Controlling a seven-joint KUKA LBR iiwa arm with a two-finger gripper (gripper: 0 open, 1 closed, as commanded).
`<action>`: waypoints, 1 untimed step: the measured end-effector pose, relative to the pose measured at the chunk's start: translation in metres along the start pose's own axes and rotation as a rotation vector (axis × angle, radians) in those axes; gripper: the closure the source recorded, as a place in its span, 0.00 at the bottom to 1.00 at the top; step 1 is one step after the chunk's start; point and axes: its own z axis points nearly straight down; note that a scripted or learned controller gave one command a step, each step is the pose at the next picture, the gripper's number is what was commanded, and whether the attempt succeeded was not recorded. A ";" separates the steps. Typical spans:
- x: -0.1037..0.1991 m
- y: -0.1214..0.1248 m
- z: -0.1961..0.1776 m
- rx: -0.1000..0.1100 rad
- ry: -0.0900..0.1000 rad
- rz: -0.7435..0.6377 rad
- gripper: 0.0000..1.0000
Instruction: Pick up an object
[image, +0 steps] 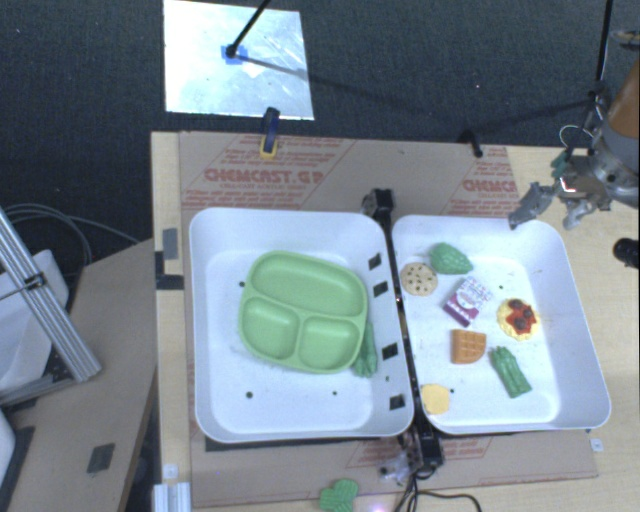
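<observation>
Hovering above the right bin's (560, 330) far corner, the gripper (553, 205) hangs with fingers spread, grasping nothing.

Two white bins (300, 225), smooth plastic look, slight sheen. Green divided plate (303, 310) in left bin: matt smooth plastic. Right bin: small food toys, plastic-looking; purple packet (468, 299) glossy, waffle (467, 346) ridged. Brown cardboard sheet (330, 165) under bins, matt, printed red. Bench (110, 330) pale, wood-like, dull. Shiny crinkled foil sheet (238, 60) beyond bench's far edge, on dark rough carpet (80, 110).
</observation>
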 end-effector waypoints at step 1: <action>0.024 -0.070 0.052 0.010 0.003 0.003 0.00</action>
